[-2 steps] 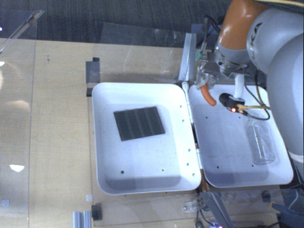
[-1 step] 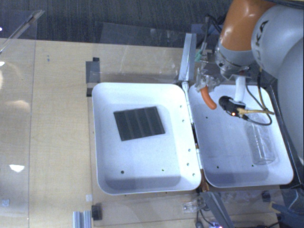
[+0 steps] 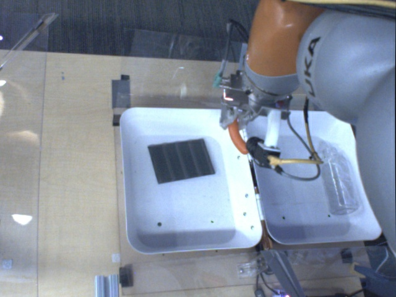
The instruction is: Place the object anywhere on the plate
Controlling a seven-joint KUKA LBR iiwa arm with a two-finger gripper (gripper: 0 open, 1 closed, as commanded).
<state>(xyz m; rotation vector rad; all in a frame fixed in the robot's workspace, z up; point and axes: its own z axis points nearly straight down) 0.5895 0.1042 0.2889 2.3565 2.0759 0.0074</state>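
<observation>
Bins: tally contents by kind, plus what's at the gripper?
Dark ribbed plate, left bin: 1
Clear plastic bottle, right bin: 1
Orange object at the gripper: 1
Total: 3

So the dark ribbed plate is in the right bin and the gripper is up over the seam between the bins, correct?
Not quite. The camera view shows the dark ribbed plate lying in the left bin, not the right bin. The gripper is indeed over the seam between the bins.
</observation>
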